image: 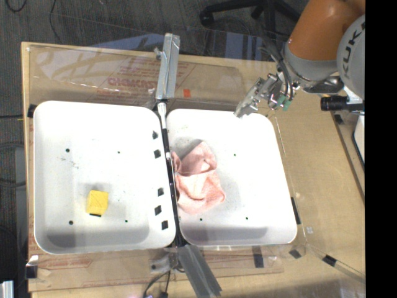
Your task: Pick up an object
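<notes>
- Camera view: I see the gripper [253,103] above the far edge of the right bin [273,185], near its back right corner, carrying nothing between its fingers; I cannot tell how wide they stand from here.
- There are 2 candidates — a crumpled pink cloth [197,177] lying in the right bin against the divider side, and a small yellow block [97,202] in the left bin [56,166], well apart from the arm.
- I judge the cloth the nearer choice: I would come straight down on its raised fold, not its flat edge, and stay off the bin wall.
- The bins sit side by side on a tan bench [322,185] under a clear sheet, with dark carpet beyond — room enough to descend.
</notes>
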